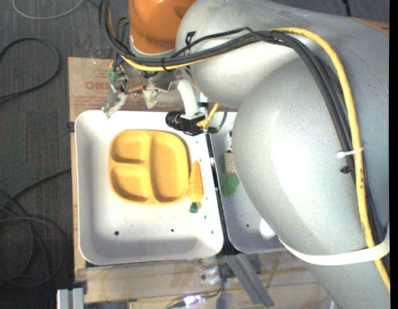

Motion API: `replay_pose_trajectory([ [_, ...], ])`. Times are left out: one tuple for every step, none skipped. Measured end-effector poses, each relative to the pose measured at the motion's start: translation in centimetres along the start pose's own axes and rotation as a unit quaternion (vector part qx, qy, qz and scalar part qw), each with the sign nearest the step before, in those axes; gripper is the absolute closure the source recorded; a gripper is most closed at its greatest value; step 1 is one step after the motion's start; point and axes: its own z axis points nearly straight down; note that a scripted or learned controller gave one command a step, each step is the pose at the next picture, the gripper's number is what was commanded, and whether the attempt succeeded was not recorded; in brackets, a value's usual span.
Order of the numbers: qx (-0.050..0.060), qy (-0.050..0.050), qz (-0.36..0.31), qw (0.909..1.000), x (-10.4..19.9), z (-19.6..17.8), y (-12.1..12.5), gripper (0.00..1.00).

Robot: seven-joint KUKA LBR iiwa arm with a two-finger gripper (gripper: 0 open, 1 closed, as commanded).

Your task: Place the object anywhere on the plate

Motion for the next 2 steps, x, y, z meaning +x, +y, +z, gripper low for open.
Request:
replay_pose_trajectory([
  [0.0,-0.002,-0.001,1.0,-0.01,-0.94,0.04,1.0],
  [0.0,-0.005,-0.002,1.0,0.02,-1.87,0.08,1.0],
])
